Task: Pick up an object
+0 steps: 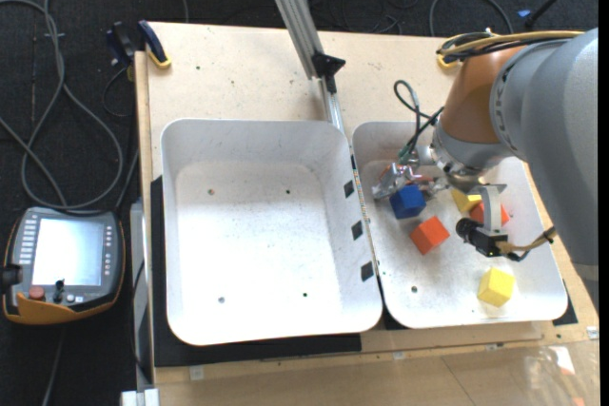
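The grey arm [547, 100] comes in from 3 o'clock and covers the upper right part of the right bin [457, 299]. The left bin [257, 233] lies beside it at 9 o'clock. The gripper [400, 181] hangs low over the right bin, and the blue cube [408, 202] lies just under it, toward 5 o'clock, touching or nearly touching. Whether the pincer is open or closed I cannot tell; metal parts and cables blur there. The orange cube [430, 234] lies at 5 o'clock from the blue one. The yellow cube [496, 286] lies further toward 4 o'clock. Another yellow piece [466, 201] and a red piece [501, 216] are partly hidden by the wrist.
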You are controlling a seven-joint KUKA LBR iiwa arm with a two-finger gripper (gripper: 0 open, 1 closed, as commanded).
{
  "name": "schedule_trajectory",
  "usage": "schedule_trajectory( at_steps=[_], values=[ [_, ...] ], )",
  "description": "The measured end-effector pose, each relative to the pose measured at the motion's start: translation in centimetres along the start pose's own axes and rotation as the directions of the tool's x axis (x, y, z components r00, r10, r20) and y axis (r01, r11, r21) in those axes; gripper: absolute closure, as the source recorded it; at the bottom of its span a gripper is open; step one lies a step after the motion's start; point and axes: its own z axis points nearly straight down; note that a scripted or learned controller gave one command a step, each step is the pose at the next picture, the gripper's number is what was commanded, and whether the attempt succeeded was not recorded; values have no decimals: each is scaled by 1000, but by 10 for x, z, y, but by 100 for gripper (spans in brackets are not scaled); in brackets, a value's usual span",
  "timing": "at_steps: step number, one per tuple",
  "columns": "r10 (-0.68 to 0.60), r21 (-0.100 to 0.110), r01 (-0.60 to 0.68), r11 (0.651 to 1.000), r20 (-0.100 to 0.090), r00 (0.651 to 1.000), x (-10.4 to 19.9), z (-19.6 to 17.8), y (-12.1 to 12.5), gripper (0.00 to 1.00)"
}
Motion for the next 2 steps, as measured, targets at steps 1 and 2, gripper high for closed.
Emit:
schedule_trajectory(
  at_steps=[1,2],
  values=[
    [-2,0,2,1000,0,1000,0,-14,-1,100],
    [-6,-5,6,1000,-5,1000,112,-108,-19,100]
  ],
)
